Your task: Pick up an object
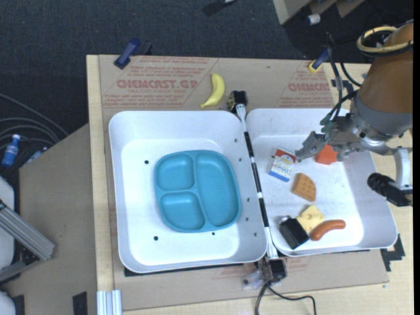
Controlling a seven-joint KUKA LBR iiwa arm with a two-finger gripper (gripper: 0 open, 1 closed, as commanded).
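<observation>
From above, the tabletop [164, 87] is a pale board with red lettering, bearing two shallow white bins side by side. The left bin [125, 136] has rounded corners and smooth glossy walls; a blue plate [197, 190] with three compartments lies in its middle, with bare white floor all round it. A black strip runs between the two bins.

The right bin [371, 235] holds the small things. An orange block [326, 155] sits near the bin's upper middle, and the gripper [320, 147] is down at it. One grey finger reaches to the block's left and the rest of the hand covers its upper right, so the fingers look spread about the block, but I cannot tell whether they press on it. The arm [384, 77], grey with an orange band, comes in from the right and hides the bin's far right corner.

Left of the block lies a small card [281, 165], red, white and blue. Just below it is a brown waffle [304, 187] with a gridded face. Nearer the front edge are a yellow wedge [310, 214], a red sausage [326, 228] touching it, and a black block [292, 232] at the front left corner. The middle right of the bin floor is open.

A banana [214, 90] lies on the board behind the left bin, clear of the rim. Dark floor, cables and clamps ring the board; they are cut off at the edges.
</observation>
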